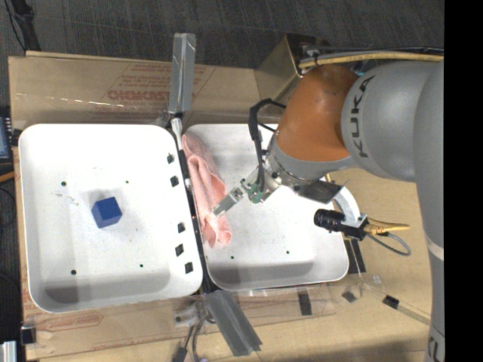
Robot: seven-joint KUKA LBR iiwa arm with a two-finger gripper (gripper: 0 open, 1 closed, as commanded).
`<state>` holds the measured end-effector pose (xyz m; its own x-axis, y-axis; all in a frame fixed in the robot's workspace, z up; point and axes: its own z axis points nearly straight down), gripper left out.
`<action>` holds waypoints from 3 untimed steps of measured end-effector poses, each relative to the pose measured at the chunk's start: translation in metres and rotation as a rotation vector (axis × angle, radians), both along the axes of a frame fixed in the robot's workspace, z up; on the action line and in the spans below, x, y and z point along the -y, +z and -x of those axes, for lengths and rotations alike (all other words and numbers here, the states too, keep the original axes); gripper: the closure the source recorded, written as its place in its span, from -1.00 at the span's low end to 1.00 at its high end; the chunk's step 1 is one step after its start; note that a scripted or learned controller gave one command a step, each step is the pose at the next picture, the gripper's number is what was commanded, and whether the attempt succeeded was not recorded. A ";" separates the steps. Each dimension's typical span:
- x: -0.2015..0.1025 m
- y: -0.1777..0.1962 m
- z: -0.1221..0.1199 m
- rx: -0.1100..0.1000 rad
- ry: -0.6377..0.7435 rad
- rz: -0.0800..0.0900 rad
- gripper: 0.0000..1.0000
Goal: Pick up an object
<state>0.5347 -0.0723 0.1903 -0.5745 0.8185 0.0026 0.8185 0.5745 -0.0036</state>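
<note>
A grey KUKA robot arm with an orange band above its wrist (355, 119) reaches in from the right over the right-hand shallow white plastic bin (302, 266), its gripper (224, 204) lowered to the bin's left side. The gripper's tip meets the right edge of a crumpled pink cloth (205, 189), which lies in a long strip against the bin's left wall, running from near the far corner down past the middle. Whether the gripper is apart or closed on the cloth cannot be told from this angle, as its end blends into the folds. In the left-hand shallow white plastic bin (45, 145), a small blue cube (107, 211) sits alone left of centre, well apart from the arm. The two bins stand side by side on a cardboard-covered worktop (83, 81), touching along a shared middle edge marked by small black clips. A black cylindrical fitting with a brass-coloured tip (343, 222) juts out beside the right bin's right rim.
</note>
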 end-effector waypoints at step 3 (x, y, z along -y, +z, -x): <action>0.028 -0.087 -0.051 0.004 -0.166 0.001 1.00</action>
